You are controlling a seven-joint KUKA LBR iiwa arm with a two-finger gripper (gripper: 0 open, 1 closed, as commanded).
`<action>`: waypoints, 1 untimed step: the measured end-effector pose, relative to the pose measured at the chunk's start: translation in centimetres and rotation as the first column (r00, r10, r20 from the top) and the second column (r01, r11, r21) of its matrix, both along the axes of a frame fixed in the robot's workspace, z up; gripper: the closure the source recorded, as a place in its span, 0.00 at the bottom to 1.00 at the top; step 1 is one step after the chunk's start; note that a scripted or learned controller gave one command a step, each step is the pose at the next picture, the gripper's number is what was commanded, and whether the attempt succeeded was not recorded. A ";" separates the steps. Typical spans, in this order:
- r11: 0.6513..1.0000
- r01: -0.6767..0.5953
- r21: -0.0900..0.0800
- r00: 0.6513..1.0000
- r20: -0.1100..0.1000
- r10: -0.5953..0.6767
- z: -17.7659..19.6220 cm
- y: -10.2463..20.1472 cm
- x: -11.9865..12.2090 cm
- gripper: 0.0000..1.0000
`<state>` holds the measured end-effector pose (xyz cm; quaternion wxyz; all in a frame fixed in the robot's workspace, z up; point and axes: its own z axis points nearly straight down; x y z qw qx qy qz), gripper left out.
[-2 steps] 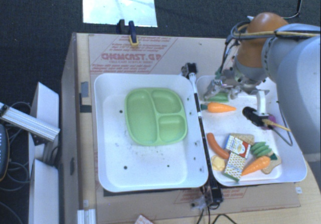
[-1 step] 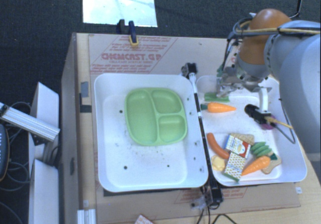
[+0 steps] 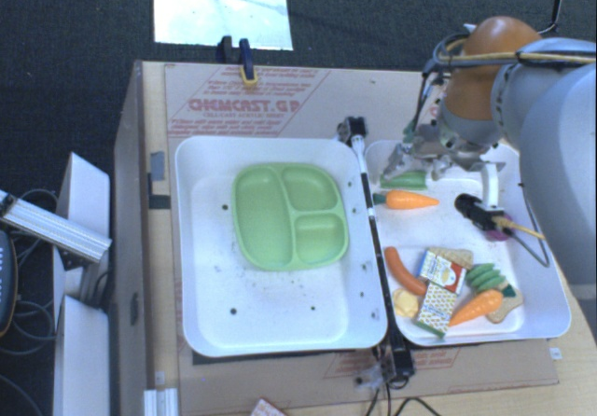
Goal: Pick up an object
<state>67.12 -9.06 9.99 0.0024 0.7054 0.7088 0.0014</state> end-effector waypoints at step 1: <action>1.000 0.001 0.001 1.000 -0.003 -0.001 -1.5 0.2 -0.2 0.00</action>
